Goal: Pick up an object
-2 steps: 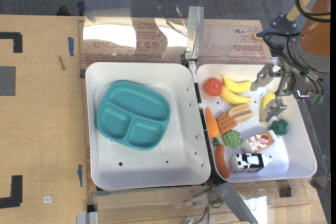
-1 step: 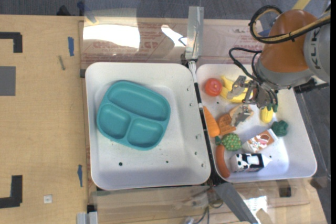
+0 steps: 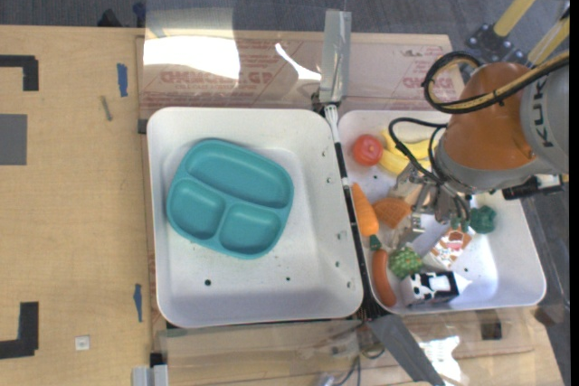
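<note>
The right bin (image 3: pixel 520 271) holds several toy foods: a red tomato (image 3: pixel 366 149), a yellow piece (image 3: pixel 395 160), an orange carrot (image 3: pixel 365 211), a red sausage (image 3: pixel 384 277), a green broccoli (image 3: pixel 404 261), a black-and-white cow figure (image 3: pixel 432 285), a white and red piece (image 3: pixel 450 243) and a green piece (image 3: pixel 483 218). My gripper (image 3: pixel 423 211) hangs low over the middle of this bin, just right of the carrot and above the broccoli. Its metal parts blend with the toys beneath.
The left bin (image 3: pixel 181 285) holds a teal divided plate (image 3: pixel 231 196). A clear divider post (image 3: pixel 335 59) stands between the bins at the back. The orange-banded arm (image 3: pixel 488 127) covers the right bin's back right part.
</note>
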Robot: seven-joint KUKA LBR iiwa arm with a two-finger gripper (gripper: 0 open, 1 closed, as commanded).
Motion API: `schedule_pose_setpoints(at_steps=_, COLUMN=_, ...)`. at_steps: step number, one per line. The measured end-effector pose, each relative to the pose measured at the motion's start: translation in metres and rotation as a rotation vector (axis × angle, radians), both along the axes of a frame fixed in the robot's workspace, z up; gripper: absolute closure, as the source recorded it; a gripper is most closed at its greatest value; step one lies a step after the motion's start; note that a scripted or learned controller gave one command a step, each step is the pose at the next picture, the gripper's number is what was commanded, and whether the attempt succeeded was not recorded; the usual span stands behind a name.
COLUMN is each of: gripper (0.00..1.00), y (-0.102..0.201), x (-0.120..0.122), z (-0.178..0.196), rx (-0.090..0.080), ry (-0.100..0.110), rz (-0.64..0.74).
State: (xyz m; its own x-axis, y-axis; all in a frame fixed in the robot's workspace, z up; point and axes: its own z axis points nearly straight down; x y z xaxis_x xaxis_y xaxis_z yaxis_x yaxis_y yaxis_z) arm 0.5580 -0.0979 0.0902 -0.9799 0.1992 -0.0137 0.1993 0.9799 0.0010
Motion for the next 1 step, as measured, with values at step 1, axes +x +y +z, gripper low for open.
schedule_pose_setpoints(at_steps=1, gripper=0.0, y=-0.0089, x=0.072, z=-0.0008, rx=0.004, ry=0.007, rz=-0.237)
